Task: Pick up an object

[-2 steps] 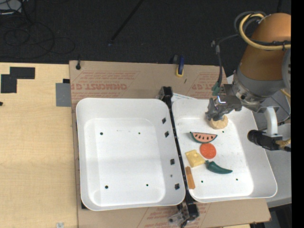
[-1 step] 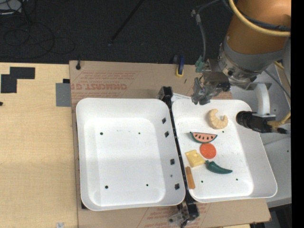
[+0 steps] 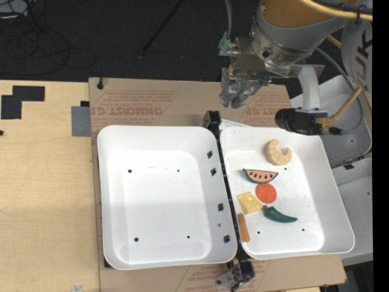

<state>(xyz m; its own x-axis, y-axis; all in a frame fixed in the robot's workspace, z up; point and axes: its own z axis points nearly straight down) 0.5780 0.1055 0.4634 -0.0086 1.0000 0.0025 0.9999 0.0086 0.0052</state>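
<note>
Gripper (image 3: 234, 96): hangs above the bench just beyond the far rim of the right bin (image 3: 328, 181), carrying nothing and touching nothing; whether it is released or clenched cannot be told at this resolution. Orange-banded wrist directly above it.

Candidate objects, all placed relative to the right bin: croissant (image 3: 278, 152) near the far wall; watermelon slice (image 3: 261, 175) just nearer than the croissant, toward the bin's middle; red disc (image 3: 266, 193) just beside the slice; yellow cheese wedge (image 3: 248, 202) touching or almost touching the disc; dark green pepper (image 3: 279, 214) just nearer than the disc; orange stick (image 3: 243, 227) along the wall shared with the left bin (image 3: 115, 181).

Handling, judged: these look like toy foods, probably light, stiff and smooth. The croissant stands apart and is the bulkiest, so it likely offers the surest hold, taken across its middle. The flat pieces lie low and crowded; fingers may slip or nudge neighbours.
</note>
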